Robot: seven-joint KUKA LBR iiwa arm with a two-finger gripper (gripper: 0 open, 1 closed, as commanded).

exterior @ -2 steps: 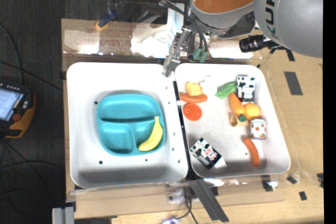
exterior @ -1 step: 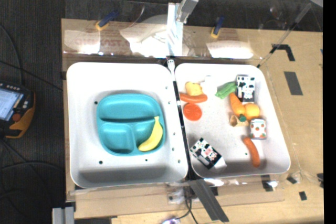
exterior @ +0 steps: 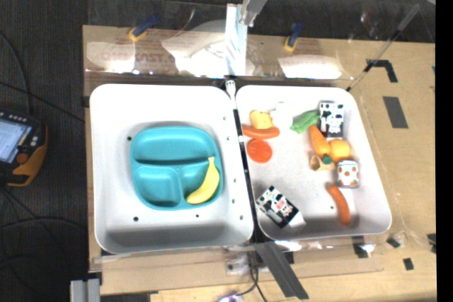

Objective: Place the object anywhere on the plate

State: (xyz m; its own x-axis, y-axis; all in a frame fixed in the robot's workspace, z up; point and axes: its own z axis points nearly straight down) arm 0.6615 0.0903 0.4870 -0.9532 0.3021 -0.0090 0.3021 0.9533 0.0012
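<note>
A bench sat w/ two shallow white bins side by side, filling the middle of the frame. The left bin (exterior: 113, 152) held a teal plate (exterior: 159, 145) w/ three compartments; a yellow banana (exterior: 206, 182) lay in its lower-right compartment, curved along the rim. So one object was already on the plate.

The right bin (exterior: 368, 173) held a scatter of toy food: a cow-print carton (exterior: 278, 206) at lower left, another cow-print carton (exterior: 330, 117) at upper right, a small strawberry-print carton (exterior: 347, 174) at right, an orange carrot (exterior: 318, 141) just beside a yellow fruit (exterior: 339, 149), a sausage (exterior: 340, 204) at lower right, a green pepper (exterior: 305, 120), a red-orange disc (exterior: 259, 151), and a yellow piece on an orange strip (exterior: 262, 123) at upper left.

The gripper (exterior: 249, 10) hung at top centre of the frame, above the bench's far edge, well apart from both bins. Whether it was gripping anything couldn't be told; a pale upright strip (exterior: 236, 39) stood right below it, relation unclear.

Judgement: w/ the banana on the plate, the task looked done or nearly so. If another pick was due, a clean approach would come straight down over an isolated item, e.g. the disc or sausage, avoiding the crowded carrot cluster, then release low over a bare compartment, clear of the banana.
</note>
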